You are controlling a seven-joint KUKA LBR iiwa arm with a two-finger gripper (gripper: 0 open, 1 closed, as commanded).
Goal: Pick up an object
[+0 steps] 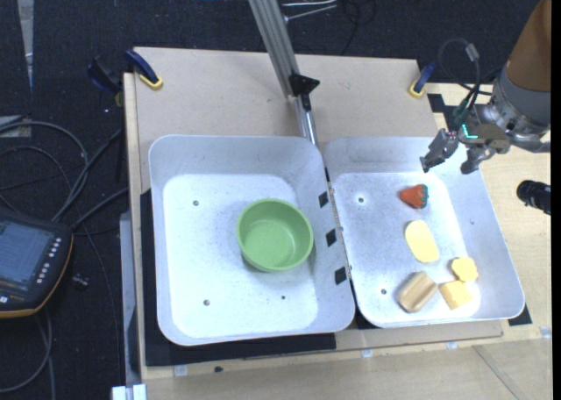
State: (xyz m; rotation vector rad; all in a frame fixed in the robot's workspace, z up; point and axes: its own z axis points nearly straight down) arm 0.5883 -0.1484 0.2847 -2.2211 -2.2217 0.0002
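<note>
My gripper (455, 157) hangs open above the far right corner of the right bin (379, 170), its two dark fingers spread with nothing between them. Below and to its left a red strawberry-like piece (415, 196) lies in that bin. Nearer the front lie a pale yellow oval piece (422, 241), a small yellow chunk (464, 268), another yellow block (454, 294) and a tan bread-like piece (415, 291). A green bowl (275, 233) stands in the middle of the left bin (184, 205).
A slanted metal pole (273, 25) runs down from the top to the gap between the bins. Yellow-and-blue clamps (143, 70) (422, 81) hold the bench's far corners. A handheld pendant (26, 267) lies at the left, off the bench.
</note>
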